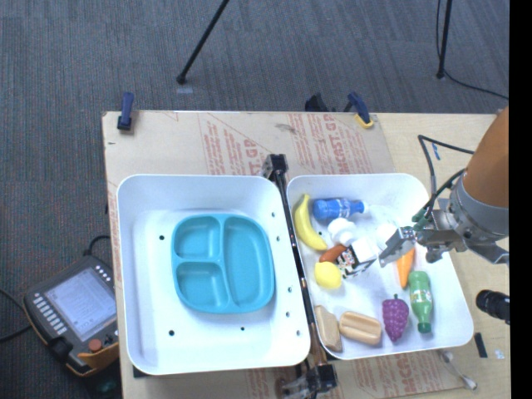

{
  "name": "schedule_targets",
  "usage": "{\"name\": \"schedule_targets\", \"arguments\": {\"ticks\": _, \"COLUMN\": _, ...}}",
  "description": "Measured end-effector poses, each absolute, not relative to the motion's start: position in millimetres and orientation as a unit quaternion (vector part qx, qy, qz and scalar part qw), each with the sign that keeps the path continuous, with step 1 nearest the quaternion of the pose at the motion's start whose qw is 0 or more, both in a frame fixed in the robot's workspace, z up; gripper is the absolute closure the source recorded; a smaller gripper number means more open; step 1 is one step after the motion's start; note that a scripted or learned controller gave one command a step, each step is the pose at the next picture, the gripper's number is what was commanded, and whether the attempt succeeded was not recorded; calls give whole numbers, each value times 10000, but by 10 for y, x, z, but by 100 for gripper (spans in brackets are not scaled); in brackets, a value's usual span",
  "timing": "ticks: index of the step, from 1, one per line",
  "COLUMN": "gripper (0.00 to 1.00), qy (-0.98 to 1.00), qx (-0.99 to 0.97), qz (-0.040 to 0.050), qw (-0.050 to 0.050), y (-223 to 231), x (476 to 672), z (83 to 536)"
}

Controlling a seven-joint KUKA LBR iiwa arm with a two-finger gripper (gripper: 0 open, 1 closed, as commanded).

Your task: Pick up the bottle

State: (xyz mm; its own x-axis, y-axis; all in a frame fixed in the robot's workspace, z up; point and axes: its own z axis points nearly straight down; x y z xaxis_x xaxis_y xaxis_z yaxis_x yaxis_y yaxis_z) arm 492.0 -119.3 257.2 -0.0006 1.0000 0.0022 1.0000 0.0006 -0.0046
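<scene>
1. Bench is carrying two bins; the right bin is crowded.
2. Bottle is lying near its front, ungrasped.
3. Gripper is hovering just beyond, jaws parted, gripping nothing; the pick is remaining.

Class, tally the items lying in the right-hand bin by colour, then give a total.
Yellow: 2, curved banana, round lemon
Green: 1, plastic bottle
Blue: 1, plastic bottle
Purple: 1, grape bunch
Orange: 1, carrot
Tan: 2, hot dog bun, bread slice
Total: 8
</scene>
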Motion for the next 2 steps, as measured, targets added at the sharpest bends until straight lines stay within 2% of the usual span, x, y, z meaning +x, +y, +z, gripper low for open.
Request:
{"name": "schedule_targets", "arguments": {"ticks": 1, "gripper": 100, "qy": -7074, "qx": -7068, "qz": 12, "qw": 39, "y": -1189, "x": 4923, "z": 2666}}
{"name": "schedule_targets", "arguments": {"ticks": 2, "gripper": 100, "qy": -7139, "qx": -7003, "qz": 2, "qw": 3, "y": -1637, "x": 4761, "z": 3200}}
